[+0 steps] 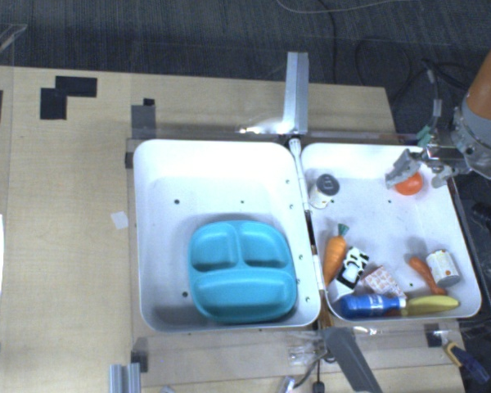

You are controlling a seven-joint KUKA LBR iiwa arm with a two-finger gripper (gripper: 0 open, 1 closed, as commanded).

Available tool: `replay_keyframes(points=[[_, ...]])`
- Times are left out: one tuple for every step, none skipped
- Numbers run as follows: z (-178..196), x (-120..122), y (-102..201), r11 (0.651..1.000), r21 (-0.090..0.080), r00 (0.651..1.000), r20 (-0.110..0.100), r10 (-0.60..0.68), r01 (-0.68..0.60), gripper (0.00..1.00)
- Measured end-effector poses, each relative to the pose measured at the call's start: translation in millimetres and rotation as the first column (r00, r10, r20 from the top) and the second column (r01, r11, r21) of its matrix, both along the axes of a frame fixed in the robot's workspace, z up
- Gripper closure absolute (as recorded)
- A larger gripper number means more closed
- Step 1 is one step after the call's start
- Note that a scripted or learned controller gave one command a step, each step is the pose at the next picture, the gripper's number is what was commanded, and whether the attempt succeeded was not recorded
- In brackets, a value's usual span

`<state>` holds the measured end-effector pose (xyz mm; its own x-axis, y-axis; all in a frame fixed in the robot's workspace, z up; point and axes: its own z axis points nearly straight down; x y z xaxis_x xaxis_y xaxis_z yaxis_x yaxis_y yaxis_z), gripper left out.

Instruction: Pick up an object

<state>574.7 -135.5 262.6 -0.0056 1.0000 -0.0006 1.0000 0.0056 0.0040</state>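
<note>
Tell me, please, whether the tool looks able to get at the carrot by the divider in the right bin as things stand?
Probably yes. The carrot lies uncovered with bare floor above it, and the tool hangs over the same bin near its far corner.

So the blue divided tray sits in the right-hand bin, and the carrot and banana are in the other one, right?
Not quite. The camera view shows the blue divided tray in the left-hand bin, not the right. The carrot and banana are indeed in the other one, the right-hand bin.
</note>
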Motion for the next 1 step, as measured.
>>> replay_keyframes(points=[[-31.2,37.6,-60.9,0.994,-0.002,0.994,0.001,0.111,-0.111,0.00]])
